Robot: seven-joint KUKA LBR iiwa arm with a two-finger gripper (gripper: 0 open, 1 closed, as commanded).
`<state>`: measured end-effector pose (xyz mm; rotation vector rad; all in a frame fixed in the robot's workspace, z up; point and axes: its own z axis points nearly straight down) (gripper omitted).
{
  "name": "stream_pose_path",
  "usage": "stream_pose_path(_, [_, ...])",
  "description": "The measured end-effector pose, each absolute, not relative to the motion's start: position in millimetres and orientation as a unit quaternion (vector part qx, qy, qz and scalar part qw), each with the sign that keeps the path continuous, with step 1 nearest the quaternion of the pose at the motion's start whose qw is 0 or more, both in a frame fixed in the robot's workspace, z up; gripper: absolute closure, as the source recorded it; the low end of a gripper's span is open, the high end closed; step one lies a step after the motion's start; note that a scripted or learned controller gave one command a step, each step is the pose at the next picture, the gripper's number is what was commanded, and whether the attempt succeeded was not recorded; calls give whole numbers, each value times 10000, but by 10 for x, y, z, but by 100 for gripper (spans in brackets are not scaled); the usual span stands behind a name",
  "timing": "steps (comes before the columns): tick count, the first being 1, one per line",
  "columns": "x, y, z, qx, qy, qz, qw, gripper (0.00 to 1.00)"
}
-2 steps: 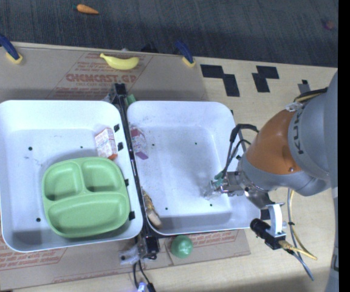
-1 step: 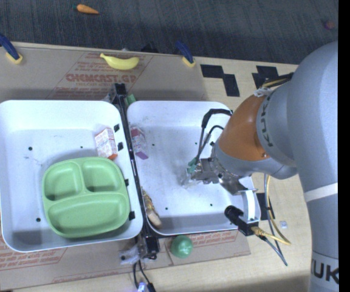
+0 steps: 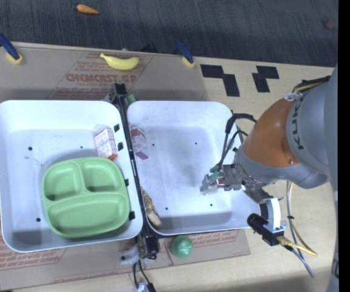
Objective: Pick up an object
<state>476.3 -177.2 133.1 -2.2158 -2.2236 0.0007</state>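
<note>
My gripper [image 3: 213,183] hangs low over the right part of the right bin [image 3: 181,106], above bare white floor. In that bin a small white and purple packet [image 3: 138,142] lies against the left wall. A brownish object [image 3: 150,212] rests in its near left corner. Both are well to the left of the gripper. In the left bin [image 3: 53,104], a green divided plate [image 3: 87,196] sits at the near side. A small red and white carton [image 3: 105,143] stands just behind the plate.
A green ball [image 3: 181,246] lies on the bench just in front of the right bin. A yellow banana [image 3: 120,60] rests on the cardboard behind the bins. Blue clamps [image 3: 185,52] hold the cardboard's far edge. The arm's orange band [image 3: 271,140] overhangs the right bin's right rim.
</note>
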Motion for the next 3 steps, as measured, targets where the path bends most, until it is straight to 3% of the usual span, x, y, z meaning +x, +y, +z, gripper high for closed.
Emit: stream_pose_path(3, [4806,-1765,1639,-7012,-7130,-18,-1,100])
